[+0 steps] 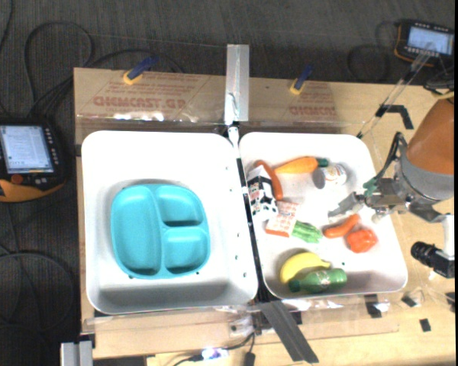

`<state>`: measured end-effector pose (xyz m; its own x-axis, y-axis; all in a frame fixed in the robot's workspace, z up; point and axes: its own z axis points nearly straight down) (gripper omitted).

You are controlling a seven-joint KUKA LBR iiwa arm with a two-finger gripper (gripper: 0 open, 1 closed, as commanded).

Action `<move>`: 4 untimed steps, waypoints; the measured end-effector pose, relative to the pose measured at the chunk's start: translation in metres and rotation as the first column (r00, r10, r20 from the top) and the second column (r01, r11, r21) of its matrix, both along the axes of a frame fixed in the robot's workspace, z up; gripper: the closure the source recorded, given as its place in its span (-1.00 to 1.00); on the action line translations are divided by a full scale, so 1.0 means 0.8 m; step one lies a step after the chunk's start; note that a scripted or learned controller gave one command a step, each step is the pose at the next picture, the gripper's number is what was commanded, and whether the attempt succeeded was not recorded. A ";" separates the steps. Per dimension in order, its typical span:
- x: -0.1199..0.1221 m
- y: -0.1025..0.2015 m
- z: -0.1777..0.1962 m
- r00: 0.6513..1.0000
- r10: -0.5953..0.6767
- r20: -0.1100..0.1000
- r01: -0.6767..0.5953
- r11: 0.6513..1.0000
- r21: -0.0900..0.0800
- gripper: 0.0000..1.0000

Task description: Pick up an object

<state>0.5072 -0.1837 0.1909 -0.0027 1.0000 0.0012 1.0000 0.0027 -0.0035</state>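
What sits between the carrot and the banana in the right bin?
In the camera view, a small red-and-white packet and a green piece lie between the carrot and the banana.

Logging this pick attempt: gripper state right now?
Gripper: over the right bin, just above the small orange piece; open or closed cannot be told, nothing visibly held.

Place: robotics lab
Signs: teach pendant (20, 153) off the bench's (175, 97) left edge, cables (46, 44) across dark carpet, two white bins (99, 151) clamped side by side
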 end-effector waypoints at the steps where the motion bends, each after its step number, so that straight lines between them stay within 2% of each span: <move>1: 0.047 0.003 -0.122 1.000 0.010 0.003 -0.010 1.000 -0.001 -1.00; 2: 0.164 0.030 -0.121 1.000 -0.030 -0.004 0.030 1.000 -0.004 -1.00; 3: 0.185 0.065 -0.131 0.992 0.113 -0.046 -0.114 0.993 -0.013 -1.00; 4: 0.191 0.084 -0.103 0.999 -0.046 -0.026 0.046 0.999 -0.006 -1.00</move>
<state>0.6603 -0.1165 0.1081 0.0431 0.9991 -0.0043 0.9986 -0.0432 -0.0298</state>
